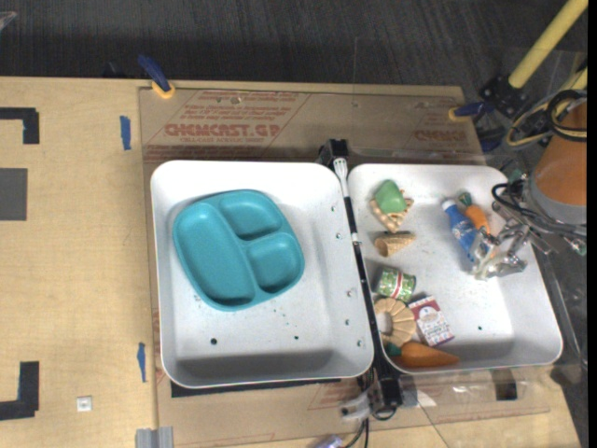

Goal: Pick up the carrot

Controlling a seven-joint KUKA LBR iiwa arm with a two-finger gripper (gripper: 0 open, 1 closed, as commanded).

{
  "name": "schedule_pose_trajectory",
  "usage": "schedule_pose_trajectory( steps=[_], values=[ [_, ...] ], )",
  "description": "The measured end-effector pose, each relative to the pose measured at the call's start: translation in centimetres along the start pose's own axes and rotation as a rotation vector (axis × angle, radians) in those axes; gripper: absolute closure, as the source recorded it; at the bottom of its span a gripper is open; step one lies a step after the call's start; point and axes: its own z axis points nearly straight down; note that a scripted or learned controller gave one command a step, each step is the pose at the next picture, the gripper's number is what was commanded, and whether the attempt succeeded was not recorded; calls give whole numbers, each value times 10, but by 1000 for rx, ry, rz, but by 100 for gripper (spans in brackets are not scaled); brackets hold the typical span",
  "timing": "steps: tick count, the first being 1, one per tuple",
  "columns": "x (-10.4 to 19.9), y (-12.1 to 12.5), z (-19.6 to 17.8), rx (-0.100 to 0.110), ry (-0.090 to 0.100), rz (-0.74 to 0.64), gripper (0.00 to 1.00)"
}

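Carrot (430, 355) lying flat along near edge of right bin (532, 343), toward its near-left corner, touching small red-and-white box (432, 325). Gripper (499, 255) near bin's right edge, well apart from carrot. Likely a light, rigid, smooth toy; best pinched across thick middle

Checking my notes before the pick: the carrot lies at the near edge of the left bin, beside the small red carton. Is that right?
Not quite. The camera view shows the carrot at the near edge of the right bin, not the left; it does lie beside the small red carton.
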Motion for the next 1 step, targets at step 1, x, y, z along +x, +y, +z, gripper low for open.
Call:
schedule_pose_trajectory(
  steps=[1],
  values=[
    [-37, -12, -74, -4, 9, 208, 100]
  ],
)
